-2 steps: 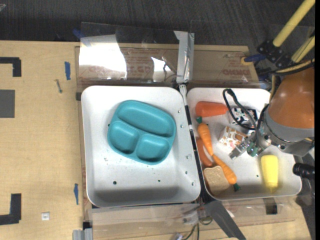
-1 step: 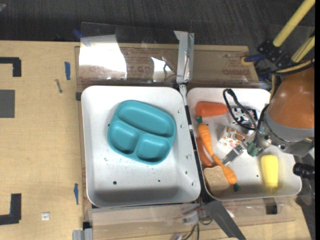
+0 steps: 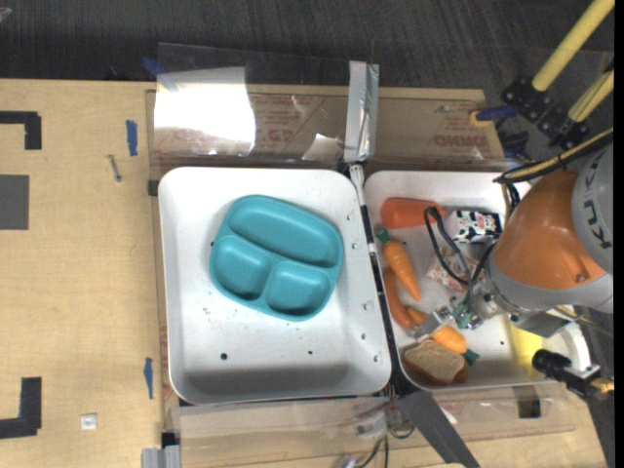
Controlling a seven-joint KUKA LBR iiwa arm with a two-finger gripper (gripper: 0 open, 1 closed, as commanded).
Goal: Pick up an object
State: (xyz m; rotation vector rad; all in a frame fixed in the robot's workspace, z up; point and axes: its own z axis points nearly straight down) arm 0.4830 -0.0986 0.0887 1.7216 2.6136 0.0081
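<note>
My gripper [image 3: 464,312] is low in the right bin [image 3: 429,185], below the arm's orange band [image 3: 546,237]. It hangs just above a small orange piece [image 3: 449,339] and a brown bread slice [image 3: 435,362] at the bin's front. A long carrot [image 3: 401,268] lies to its left, with a short carrot bit [image 3: 413,315] beneath that. A bigger orange item [image 3: 413,212] rests at the bin's back. The gripper's tip is hidden among cables and clutter.
The left bin [image 3: 185,291] holds a teal divided plate [image 3: 276,254]. A yellow object [image 3: 529,348] lies at the right bin's front right, partly under the arm. A black-and-white item [image 3: 478,224] sits near the back. Clear plastic panels stand behind both bins.
</note>
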